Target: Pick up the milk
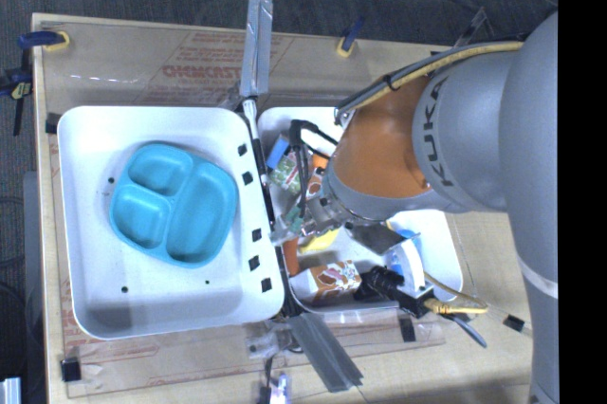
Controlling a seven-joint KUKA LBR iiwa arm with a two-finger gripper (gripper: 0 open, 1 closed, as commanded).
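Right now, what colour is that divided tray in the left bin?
Light blue, with three compartments; the divided tray shows plainly in the camera view, lying in the white left bin.

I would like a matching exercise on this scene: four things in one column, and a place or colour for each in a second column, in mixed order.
Things:
1. divided tray
2. band on the arm
3. clamp
4. right bin

Descriptions:
a. orange
b. under the arm, crowded with small items
c. light blue, lying in the left bin
d. at the bench's far left corner

Pairs: 1-c, 2-a, 3-d, 4-b
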